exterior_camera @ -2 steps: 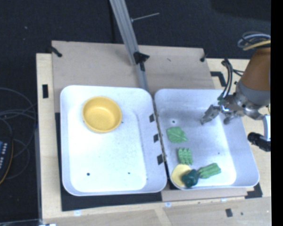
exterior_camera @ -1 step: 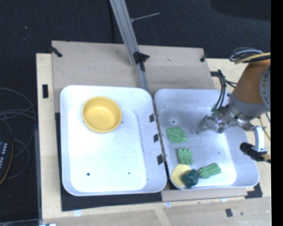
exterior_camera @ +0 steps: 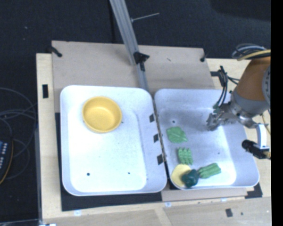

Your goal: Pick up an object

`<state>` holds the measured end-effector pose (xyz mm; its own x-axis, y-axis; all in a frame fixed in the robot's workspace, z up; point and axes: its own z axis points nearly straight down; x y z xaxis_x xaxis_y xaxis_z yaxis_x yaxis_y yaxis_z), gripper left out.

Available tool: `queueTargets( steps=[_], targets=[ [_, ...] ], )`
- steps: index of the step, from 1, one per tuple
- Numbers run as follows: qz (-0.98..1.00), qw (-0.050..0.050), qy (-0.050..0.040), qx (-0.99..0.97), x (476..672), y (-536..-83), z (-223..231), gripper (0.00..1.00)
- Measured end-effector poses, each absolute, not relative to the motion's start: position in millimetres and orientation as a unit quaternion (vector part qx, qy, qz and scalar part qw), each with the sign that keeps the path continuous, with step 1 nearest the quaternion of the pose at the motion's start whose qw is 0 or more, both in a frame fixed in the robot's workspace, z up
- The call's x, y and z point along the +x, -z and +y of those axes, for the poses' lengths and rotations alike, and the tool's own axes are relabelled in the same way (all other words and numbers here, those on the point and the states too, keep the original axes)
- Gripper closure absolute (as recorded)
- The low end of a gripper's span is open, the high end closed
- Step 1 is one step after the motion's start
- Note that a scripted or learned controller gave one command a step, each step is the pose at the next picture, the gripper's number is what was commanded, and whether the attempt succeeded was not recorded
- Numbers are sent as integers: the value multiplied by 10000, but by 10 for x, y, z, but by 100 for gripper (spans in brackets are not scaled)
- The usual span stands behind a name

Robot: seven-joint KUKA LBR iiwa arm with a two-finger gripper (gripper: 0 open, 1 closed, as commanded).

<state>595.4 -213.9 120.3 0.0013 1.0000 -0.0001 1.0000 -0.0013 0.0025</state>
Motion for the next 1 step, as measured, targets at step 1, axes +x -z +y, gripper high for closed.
queueTargets(
  steps=[1],
  targets=[
    [7072, 27, -19, 7070, 6000, -1833, -2131, 100]
  ],
)
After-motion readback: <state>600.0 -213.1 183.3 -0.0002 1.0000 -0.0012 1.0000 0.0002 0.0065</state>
